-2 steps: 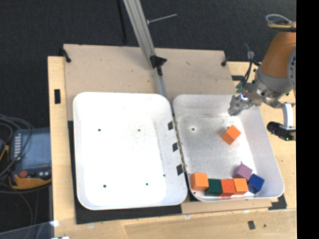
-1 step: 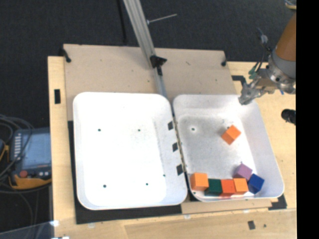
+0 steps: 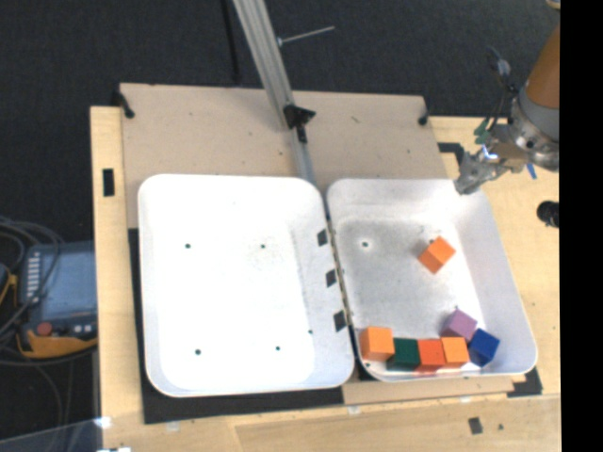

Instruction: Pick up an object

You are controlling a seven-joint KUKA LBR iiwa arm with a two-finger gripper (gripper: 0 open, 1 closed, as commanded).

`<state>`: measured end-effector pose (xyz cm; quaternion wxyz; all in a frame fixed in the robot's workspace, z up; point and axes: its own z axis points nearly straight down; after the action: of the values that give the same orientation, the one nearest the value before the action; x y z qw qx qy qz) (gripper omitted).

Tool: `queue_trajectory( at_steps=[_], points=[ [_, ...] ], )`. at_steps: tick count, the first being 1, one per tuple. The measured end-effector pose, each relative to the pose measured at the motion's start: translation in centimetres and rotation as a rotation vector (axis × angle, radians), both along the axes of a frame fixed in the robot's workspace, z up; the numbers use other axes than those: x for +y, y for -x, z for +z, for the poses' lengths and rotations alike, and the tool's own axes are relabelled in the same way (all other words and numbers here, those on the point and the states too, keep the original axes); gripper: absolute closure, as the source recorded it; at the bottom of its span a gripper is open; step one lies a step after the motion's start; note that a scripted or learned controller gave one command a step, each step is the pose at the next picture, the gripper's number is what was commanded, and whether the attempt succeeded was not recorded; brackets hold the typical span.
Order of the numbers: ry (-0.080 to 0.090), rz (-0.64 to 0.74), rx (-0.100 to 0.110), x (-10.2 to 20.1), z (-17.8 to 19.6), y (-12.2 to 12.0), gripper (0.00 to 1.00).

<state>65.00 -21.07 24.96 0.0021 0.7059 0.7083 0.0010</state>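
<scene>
In the right bin (image 3: 405, 201) an orange cube (image 3: 436, 254) lies alone near the middle. Along the bin's near wall runs a row of blocks: an orange one (image 3: 378, 342), a green one (image 3: 406, 353), two more orange ones (image 3: 431, 352) (image 3: 455, 350), a blue one (image 3: 482, 346) and a purple one (image 3: 461, 324) just behind them. My gripper (image 3: 468, 179) hangs over the bin's far right corner, up and to the right of the lone orange cube, with nothing visible between its fingers.
The left bin (image 3: 231, 285) lies beside the right one, with black clips along the shared edge. A slanted metal rail (image 3: 268, 59) rises from the bench's far side. A control pendant and cables (image 3: 47, 295) lie off the bench to the left.
</scene>
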Motion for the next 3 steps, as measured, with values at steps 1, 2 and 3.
queue_trajectory(
  at_steps=[1,2,3],
  points=[
    [-0.002,0.003,0.004,5.9,-0.4,1.8,1.0],
    [-0.003,0.003,0.005,11.4,-0.9,4.1,1.0],
    [-0.002,0.002,0.006,16.0,-1.9,5.5,1.0]
  ],
)
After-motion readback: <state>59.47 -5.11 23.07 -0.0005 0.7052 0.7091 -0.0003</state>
